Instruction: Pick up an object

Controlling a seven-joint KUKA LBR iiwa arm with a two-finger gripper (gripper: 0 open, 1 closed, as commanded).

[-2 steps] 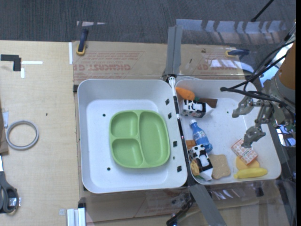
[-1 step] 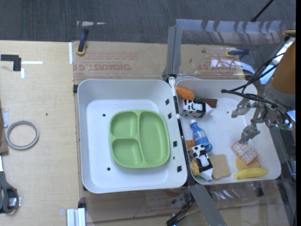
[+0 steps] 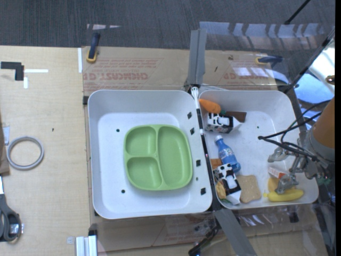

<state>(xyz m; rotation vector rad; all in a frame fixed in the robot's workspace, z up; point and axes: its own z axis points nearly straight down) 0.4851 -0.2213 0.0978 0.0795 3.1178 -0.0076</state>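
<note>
Over the right bin [image 3: 250, 97] my gripper [image 3: 286, 181] hovers just above the banana [image 3: 285, 196]; fingers' state, I cannot tell. Nothing lifted yet.

Single fixed camera, mounted above the bench [image 3: 42, 100], looking down at a slant. Far edge of the scene sits at 12 o'clock, near edge at 6. Moderate distance: both bins fit whole. Left bin [image 3: 101, 159] holds frame centre; right bin [image 3: 266, 103] lies toward 3 o'clock. Arm [image 3: 325, 127] enters from 3 o'clock. Dark floor [image 3: 160, 4] runs along 12 o'clock.
</note>
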